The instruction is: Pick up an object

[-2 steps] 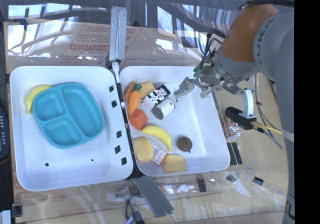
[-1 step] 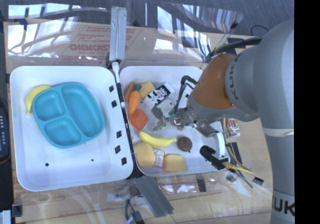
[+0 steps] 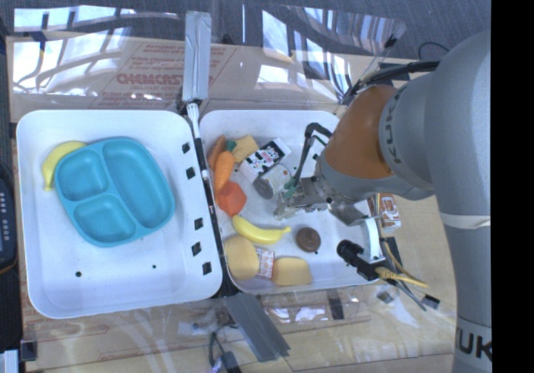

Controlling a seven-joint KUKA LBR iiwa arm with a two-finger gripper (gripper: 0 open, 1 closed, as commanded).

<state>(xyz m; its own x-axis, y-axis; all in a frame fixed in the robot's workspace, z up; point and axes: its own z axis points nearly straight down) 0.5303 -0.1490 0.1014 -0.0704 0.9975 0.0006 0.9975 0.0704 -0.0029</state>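
My gripper (image 3: 288,200) hangs low over the middle of the right bin (image 3: 321,123), the grey arm with its orange band coming in from the right. A small grey can (image 3: 266,185) lies just left of it, touching or nearly so. A yellow banana (image 3: 260,232) lies just below the gripper and a brown round disc (image 3: 308,239) to its lower right. An orange carrot (image 3: 223,165), a red-orange piece (image 3: 232,198), a yellow wedge (image 3: 245,148) and a black-and-white carton (image 3: 267,156) sit toward the bin's left. The arm hides the bin's right part.
Two pale yellow lumps (image 3: 242,257) (image 3: 291,271) with a small wrapped item (image 3: 265,263) between them lie at the right bin's front. The left bin (image 3: 125,279) holds a blue divided plate (image 3: 113,190) with a yellow banana-shaped piece (image 3: 54,160) at its left edge.
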